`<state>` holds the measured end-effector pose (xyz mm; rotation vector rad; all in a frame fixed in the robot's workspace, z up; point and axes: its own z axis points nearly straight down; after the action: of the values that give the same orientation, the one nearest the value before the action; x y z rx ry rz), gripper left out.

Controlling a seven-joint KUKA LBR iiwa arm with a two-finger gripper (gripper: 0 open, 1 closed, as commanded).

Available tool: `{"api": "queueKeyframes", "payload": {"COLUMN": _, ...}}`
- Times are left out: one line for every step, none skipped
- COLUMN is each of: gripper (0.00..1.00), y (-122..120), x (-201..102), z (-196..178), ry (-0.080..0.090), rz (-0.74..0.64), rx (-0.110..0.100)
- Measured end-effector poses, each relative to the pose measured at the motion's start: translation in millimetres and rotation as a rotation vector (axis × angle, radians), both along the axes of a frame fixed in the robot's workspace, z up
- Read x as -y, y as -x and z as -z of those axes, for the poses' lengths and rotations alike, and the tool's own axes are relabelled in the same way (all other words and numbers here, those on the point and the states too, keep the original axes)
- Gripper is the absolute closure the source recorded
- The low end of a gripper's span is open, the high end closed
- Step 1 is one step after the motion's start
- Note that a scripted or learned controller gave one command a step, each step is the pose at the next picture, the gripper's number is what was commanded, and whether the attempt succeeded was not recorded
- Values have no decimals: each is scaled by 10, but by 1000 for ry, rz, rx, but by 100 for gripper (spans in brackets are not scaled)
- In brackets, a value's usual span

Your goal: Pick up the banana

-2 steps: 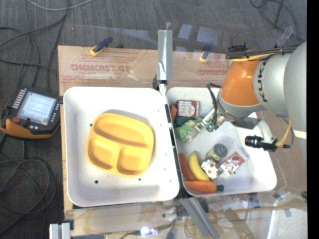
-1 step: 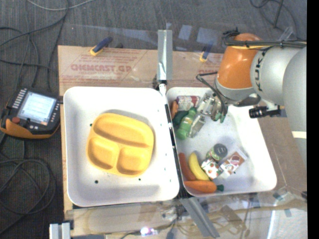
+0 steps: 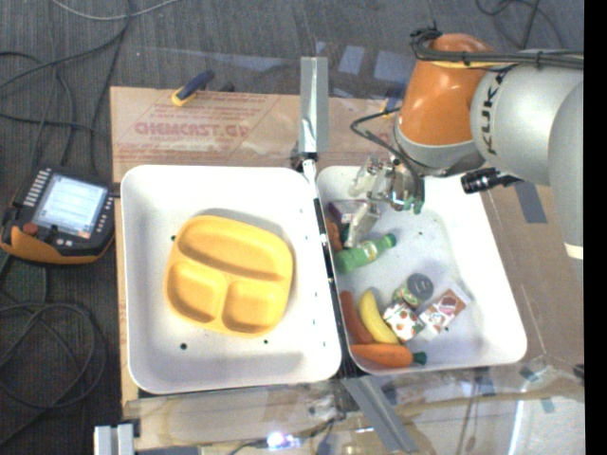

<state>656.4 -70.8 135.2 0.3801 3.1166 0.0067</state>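
The yellow banana [image 3: 377, 318] lies in the right bin [image 3: 493, 335], near its front left, between a brown sausage [image 3: 354, 317] and a small carton. My gripper [image 3: 365, 218] hangs over the back left of that bin, just above a green bottle [image 3: 364, 253] and well behind the banana. Nothing shows between its fingers.
The left bin [image 3: 142, 197] holds a yellow divided plate [image 3: 230, 273]. Beside the banana lie a carrot [image 3: 383, 354], small cartons [image 3: 424, 316] and a dark round can [image 3: 418, 285]. A metal post [image 3: 311, 112] rises behind the bins, and a pendant [image 3: 62, 214] sits at far left.
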Motion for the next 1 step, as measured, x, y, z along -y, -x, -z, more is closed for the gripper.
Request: {"api": "queueKeyframes", "payload": {"gripper": 100, "y": -12, "x": -12, "z": -104, "ry": -4, "rz": 0, "rx": 5}}
